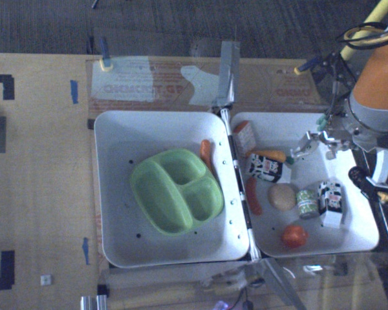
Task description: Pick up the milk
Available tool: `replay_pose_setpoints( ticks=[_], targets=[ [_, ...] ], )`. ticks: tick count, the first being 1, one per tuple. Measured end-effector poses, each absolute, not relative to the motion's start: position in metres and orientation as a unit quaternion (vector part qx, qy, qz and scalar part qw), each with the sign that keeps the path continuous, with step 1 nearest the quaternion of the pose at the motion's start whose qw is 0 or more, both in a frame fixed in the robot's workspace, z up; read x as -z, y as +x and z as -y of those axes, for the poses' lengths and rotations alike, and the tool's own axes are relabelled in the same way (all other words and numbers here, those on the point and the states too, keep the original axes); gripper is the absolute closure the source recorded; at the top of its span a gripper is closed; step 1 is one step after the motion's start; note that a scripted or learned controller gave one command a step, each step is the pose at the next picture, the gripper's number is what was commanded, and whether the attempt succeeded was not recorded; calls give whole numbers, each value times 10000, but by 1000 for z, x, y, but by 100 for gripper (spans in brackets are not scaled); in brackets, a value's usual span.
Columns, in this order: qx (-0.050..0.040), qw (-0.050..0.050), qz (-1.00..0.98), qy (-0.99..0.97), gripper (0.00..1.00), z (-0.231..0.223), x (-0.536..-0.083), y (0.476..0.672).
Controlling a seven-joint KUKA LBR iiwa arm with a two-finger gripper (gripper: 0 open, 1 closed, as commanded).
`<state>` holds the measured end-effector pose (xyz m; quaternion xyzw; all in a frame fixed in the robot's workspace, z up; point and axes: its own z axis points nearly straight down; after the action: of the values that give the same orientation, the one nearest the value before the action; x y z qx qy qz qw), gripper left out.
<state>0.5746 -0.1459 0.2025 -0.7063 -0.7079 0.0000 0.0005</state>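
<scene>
Grey arm with orange band over right bin (368, 237). Gripper (302, 148) fingers apart, nothing between them. One black-and-white milk carton (265, 168) lies flat just left of and below fingertips, beside carrot (269, 154). Second milk carton (332, 203) upright, well below fingers, next to small green-label can (306, 203). Tomato (295, 236) further below. Green divided plate (176, 190) in left bin (116, 147), far left of fingers.

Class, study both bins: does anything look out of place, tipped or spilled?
Mildly odd: one cow-patterned carton lies tipped on its side in the right bin, while the other stands upright. Nothing looks spilled.
</scene>
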Motion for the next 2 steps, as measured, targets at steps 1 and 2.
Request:
replay_pose_setpoints(
  ticks=[1,2],
  targets=[
    [88,-143,7159,-6980,0,181,-109,540],
    [88,-165,7151,-6987,100,182,-119,541]
  ],
)
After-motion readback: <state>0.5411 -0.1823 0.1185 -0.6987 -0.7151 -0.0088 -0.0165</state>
